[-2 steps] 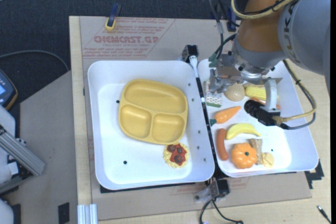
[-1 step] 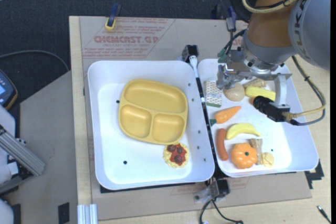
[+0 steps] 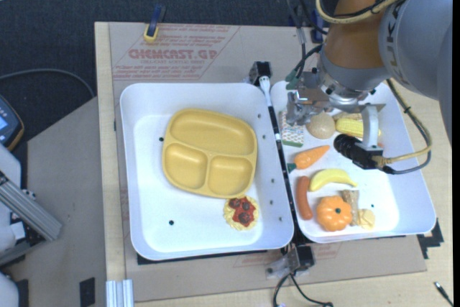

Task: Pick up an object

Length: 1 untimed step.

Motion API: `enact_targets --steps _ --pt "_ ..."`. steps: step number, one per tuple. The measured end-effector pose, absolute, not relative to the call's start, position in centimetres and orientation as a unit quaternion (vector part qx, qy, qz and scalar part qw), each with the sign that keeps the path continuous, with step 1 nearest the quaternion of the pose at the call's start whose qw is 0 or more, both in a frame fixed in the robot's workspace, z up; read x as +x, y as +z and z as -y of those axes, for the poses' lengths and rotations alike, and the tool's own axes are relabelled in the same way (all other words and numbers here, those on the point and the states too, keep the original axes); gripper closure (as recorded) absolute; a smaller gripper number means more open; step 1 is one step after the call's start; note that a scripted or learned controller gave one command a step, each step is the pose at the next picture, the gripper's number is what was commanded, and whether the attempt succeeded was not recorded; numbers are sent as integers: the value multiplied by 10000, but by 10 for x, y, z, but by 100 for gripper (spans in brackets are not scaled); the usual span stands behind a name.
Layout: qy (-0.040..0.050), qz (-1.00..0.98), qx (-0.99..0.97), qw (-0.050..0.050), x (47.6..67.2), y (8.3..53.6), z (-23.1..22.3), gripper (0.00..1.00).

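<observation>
Grey arm lowered over the right bin (image 3: 424,206)
End effector (image 3: 302,106) is set above toy food for picking; its state cannot be told.

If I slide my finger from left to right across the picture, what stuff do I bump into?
Yellow divided plate → spaghetti with meatballs → sausage → carrot → banana → corn cob.
</observation>
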State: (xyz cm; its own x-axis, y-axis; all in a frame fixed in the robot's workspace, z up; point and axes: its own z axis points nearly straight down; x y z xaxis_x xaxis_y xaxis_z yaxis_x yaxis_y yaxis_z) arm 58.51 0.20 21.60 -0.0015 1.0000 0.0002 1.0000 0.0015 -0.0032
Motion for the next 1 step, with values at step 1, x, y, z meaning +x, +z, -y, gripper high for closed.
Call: enact_targets --steps 1 --pt "-7 7070 -7072 -9 581 230 13 100"
